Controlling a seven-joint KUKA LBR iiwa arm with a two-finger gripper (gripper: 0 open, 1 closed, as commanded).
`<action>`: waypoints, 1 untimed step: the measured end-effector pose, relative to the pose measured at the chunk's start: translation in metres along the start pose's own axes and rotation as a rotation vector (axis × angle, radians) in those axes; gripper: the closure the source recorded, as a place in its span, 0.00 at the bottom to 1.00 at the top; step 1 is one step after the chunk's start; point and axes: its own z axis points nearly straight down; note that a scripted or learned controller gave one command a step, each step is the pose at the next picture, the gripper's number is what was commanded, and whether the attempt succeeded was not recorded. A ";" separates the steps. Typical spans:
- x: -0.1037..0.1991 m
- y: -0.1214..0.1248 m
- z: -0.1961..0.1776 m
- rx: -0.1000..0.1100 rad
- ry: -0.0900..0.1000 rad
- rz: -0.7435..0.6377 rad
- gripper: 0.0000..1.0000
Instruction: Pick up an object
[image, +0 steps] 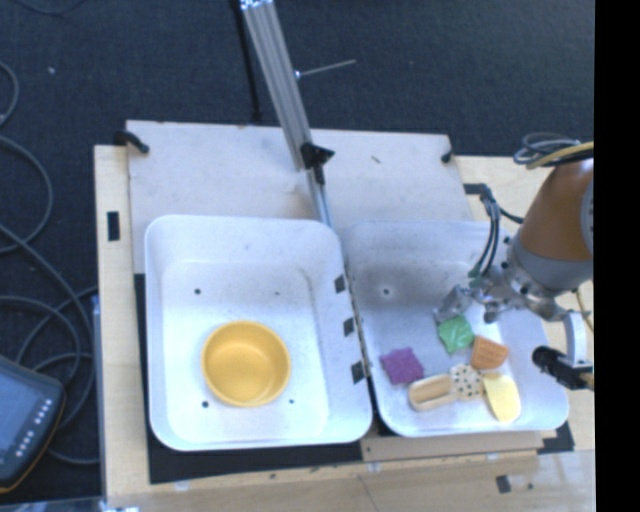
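My two-finger gripper (478, 300), spread and holding nothing, hangs over the right white bin (400, 255), with the small crumpled green object (456, 333) just below-left of the fingertips, toward the bin's near edge.

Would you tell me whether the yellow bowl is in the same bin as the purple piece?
No, the yellow bowl sits in the left bin, while the purple piece lies in the right bin.
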 end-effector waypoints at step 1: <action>-0.001 0.000 0.045 -0.005 -0.002 0.001 0.00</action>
